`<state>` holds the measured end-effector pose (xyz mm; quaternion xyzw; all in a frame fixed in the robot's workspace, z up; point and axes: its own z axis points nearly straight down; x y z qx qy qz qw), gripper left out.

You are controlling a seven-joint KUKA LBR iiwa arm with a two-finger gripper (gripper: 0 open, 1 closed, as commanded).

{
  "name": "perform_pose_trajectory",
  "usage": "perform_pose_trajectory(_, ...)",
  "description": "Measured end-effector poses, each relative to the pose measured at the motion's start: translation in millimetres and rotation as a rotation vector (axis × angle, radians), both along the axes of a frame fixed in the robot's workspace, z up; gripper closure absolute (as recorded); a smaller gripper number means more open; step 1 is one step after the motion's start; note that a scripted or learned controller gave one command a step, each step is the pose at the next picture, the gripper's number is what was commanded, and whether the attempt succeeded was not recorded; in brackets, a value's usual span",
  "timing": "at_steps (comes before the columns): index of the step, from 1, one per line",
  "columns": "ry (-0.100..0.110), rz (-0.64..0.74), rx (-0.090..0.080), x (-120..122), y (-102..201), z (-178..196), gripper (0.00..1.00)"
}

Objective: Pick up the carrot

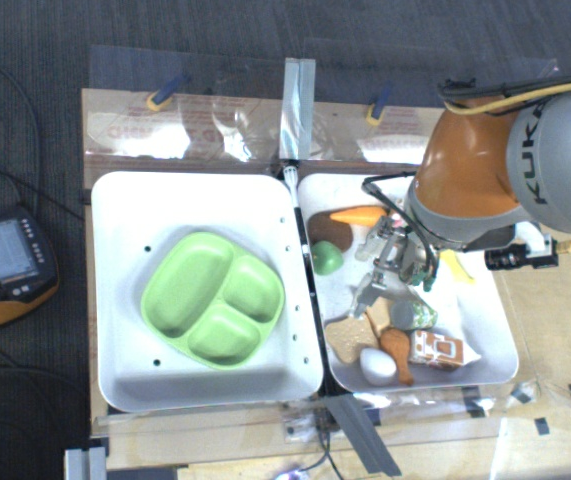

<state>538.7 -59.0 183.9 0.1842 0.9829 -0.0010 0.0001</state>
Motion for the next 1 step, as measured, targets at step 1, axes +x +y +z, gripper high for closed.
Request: perform_pose_trajectory(1,-0.001,-0.143,0.002,48.2,36.5,4.0,0.00)
